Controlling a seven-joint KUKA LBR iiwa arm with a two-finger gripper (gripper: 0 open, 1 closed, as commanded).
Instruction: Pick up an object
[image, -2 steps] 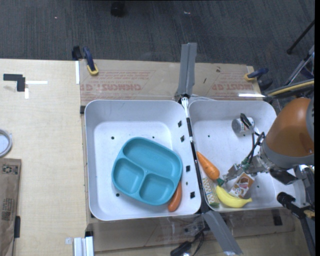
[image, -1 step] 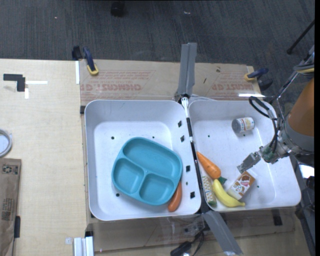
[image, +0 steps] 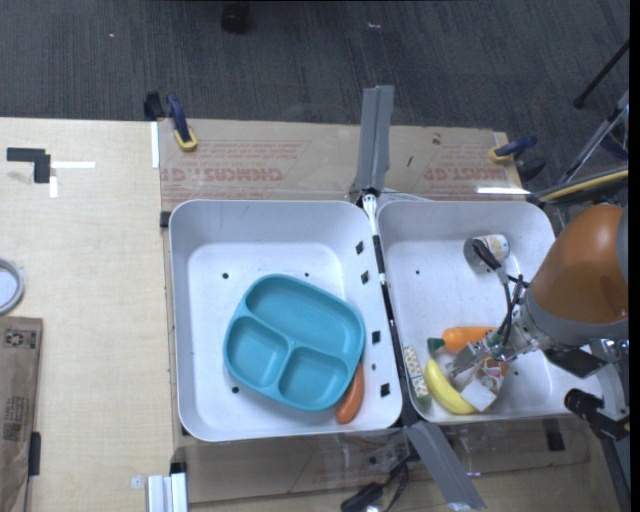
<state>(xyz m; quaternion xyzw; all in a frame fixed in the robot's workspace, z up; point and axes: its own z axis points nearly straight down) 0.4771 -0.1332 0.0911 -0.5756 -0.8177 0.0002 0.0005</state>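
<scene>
Far to the tool's left, in the left bin (image: 190, 300), sits a blue divided plate (image: 293, 342), w/ a small orange sausage-like piece (image: 350, 398) touching its lower right edge. Nearer, inside the right bin (image: 400, 250), a strip of small dice-like blocks (image: 412, 372) lies along the left wall. Just left of the tool is a banana (image: 443, 388); an orange carrot (image: 464, 337) lies just above it, green end toward the blocks. A metal spoon-like item (image: 488, 250) rests well above the tool, near the bin's far wall.

The tool (image: 484, 362) is down in the bin's lower right corner, right at a small pale packet-like item (image: 482, 392) beside the banana's tip. Too cluttered and small to make out its state: can't tell if anything is gripped. Arm's orange band (image: 592, 270) hangs over the bin's right edge.

Step, prob.: at grasp height among the pile, about to close or lift. Next move calls for a firm closure on one item only, then a straight lift, w/o snagging banana or carrot. Crowding makes a slip or double pick likely.
</scene>
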